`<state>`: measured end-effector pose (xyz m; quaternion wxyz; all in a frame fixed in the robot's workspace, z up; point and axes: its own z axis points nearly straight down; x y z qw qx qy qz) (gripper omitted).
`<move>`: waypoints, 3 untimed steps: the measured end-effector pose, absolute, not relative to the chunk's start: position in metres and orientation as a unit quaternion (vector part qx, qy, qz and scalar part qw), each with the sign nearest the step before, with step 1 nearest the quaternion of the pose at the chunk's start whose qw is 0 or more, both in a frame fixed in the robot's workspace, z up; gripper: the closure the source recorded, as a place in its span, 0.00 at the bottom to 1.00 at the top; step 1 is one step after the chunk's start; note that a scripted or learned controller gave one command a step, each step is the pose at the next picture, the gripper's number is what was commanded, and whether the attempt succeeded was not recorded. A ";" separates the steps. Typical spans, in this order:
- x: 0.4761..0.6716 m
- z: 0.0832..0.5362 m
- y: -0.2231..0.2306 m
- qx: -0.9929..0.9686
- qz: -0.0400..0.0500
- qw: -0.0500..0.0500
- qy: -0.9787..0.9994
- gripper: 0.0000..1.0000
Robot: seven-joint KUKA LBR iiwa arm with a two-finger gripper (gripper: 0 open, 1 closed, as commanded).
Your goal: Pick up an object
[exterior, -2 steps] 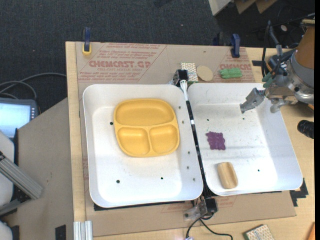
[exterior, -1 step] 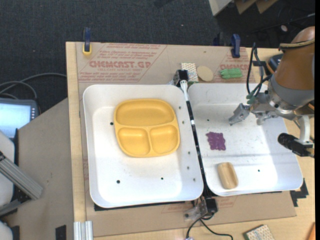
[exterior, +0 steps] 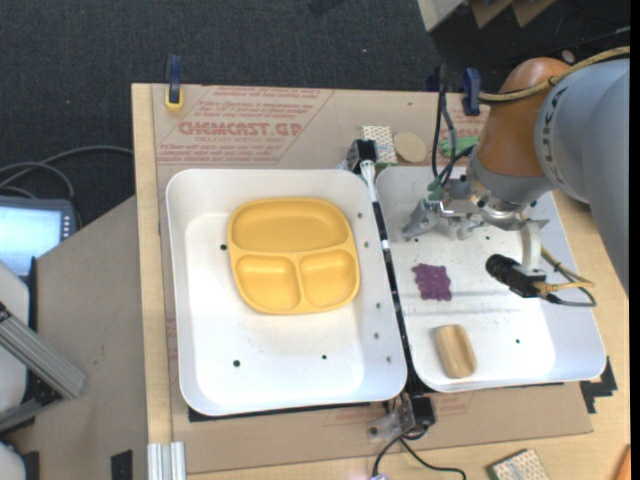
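Pincer [exterior: 443, 216] hangs low over the far part of the right bin [exterior: 560, 373], and I cannot tell from this slanted view whether it is open or closed; I see nothing gripped in it.

Sweeping from the left: the left bin [exterior: 185, 268] carries one yellow divided plate [exterior: 295, 253], lying flat toward its far side, with bare white floor nearer me. It is broad and shallow, and I judge it a poor target.

Across the shared wall, the purple lump [exterior: 432, 281] is the closest candidate. It lies just nearward of the pincer and a touch left, apart from it, with no clear long axis. It is near the dividing wall but not touching, and bare floor lies to its right.

Further toward me lies the tan block [exterior: 454, 350], its long axis running roughly far-to-near, close to the front wall of the bin. That wall leaves less room there.

The arm [exterior: 525, 128] comes in over the worktop [exterior: 250, 118] from the right. I judge the next move a short pull nearward, then down onto the lump.
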<state>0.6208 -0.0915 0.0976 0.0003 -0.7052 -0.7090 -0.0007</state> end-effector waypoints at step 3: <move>0.569 0.084 -0.099 -0.707 0.001 0.003 -0.707 0.00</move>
